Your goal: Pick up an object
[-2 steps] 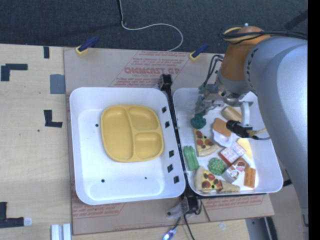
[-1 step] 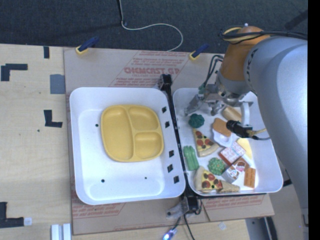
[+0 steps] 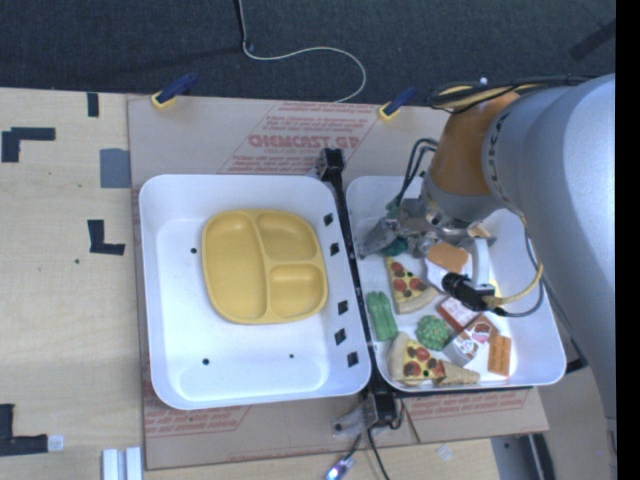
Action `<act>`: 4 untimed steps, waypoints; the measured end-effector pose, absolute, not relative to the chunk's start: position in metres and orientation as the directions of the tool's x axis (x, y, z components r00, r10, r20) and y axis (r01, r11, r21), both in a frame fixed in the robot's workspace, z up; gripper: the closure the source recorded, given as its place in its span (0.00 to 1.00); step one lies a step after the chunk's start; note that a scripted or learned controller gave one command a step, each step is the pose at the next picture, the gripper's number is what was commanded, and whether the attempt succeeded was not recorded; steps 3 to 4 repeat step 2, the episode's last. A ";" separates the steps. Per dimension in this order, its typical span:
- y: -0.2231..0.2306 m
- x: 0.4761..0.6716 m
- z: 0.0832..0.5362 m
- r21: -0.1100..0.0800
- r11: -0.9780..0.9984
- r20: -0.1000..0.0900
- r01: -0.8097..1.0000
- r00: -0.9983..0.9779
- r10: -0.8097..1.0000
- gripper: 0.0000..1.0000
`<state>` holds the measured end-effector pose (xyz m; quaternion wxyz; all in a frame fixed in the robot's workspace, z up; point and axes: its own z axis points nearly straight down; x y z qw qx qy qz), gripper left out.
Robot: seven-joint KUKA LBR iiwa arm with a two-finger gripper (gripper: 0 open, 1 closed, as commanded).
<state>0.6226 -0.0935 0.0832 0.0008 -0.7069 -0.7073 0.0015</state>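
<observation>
Over right bin (image 3: 545,363), far-left part: gripper (image 3: 392,236) low among toy food, finger state hidden, cannot tell. Pizza slice (image 3: 408,284) just near of it. Risk: crowded pieces, glancing contact, nothing caught. Yellow tray (image 3: 265,265) in left bin (image 3: 170,298)

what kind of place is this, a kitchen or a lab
Most likely a robotics lab bench, not a kitchen: the arm reaches into two white bins, the food is toys like pizza slices, and a yellow tray sits alone.

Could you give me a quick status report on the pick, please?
Gripper low in right bin, nothing seen in it. Pizza slice and green toy lie just below it. Yellow tray in left bin.
</observation>
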 end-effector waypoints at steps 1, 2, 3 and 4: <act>-0.094 0.624 0.092 -0.003 0.000 -0.001 1.000 0.000 1.000 1.00; -0.084 0.552 0.188 -0.001 -0.001 0.001 1.000 0.001 1.000 1.00; -0.084 0.552 0.188 -0.001 -0.001 0.001 1.000 0.001 1.000 1.00; -0.084 0.552 0.188 -0.001 -0.001 0.001 1.000 0.001 1.000 1.00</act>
